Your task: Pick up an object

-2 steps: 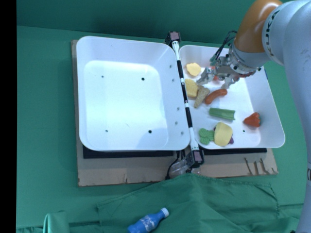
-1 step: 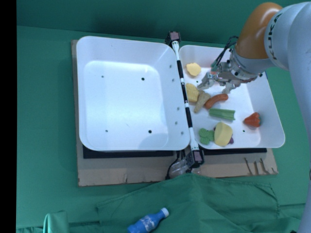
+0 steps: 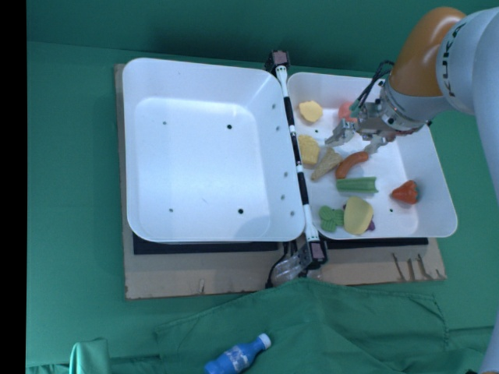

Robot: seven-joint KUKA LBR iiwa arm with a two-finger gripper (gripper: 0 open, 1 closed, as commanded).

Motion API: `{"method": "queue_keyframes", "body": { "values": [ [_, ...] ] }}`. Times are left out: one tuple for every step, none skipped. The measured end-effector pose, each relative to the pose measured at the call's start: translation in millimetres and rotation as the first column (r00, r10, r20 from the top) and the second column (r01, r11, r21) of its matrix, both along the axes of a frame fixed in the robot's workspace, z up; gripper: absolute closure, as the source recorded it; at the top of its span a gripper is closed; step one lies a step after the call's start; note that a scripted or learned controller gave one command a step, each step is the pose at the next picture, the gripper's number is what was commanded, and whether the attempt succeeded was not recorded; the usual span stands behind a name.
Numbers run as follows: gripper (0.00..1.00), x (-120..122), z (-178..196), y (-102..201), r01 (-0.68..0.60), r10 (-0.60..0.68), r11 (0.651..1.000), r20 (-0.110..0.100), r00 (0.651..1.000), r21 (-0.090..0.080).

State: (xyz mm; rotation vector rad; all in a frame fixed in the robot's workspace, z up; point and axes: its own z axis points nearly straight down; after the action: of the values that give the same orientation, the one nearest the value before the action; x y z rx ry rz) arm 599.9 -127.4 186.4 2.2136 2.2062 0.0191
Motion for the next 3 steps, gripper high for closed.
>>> {"method": "queue_keyframes", "body": {
  "values": [
    [0.0,6.6,-0.6,-14.7,-0.002,0.002,1.0,-0.004,1.0,0.002],
    [0.0,1.6,77.0,-15.1,-0.001,0.001,1.0,-0.007,1.0,-0.001],
    [0.0,-7.7,58.5,14.3,-0.002,0.002,1.0,-0.018,1.0,0.001]
  ]
}}
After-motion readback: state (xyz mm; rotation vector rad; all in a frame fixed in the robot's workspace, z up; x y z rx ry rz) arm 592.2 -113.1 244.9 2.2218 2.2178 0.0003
